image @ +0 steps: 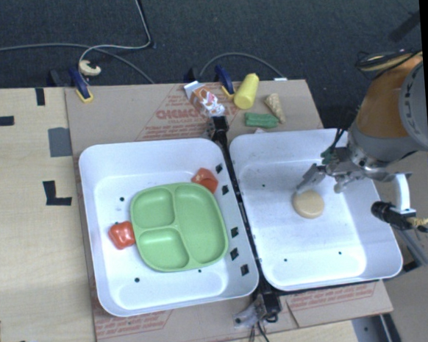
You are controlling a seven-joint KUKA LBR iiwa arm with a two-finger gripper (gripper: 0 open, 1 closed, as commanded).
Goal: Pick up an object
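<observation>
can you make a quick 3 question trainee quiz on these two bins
1. True or false: the green tray lies in the left bin.
2. What lies in the right bin nearest the gripper? A) tan round object B) yellow object C) red object
3. How many red objects touch or flank the green tray?

Key: 1 true. 2 A, the tan round object. 3 two.

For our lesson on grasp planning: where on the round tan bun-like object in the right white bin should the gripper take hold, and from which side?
Grip the round tan bun-like object across its middle, coming straight down from above. It lies low and domed on the floor of the right white bin, apart from the walls, so its sides are free all round, and its roundness suits any finger direction. The gripper hangs just above its upper right edge.
</observation>
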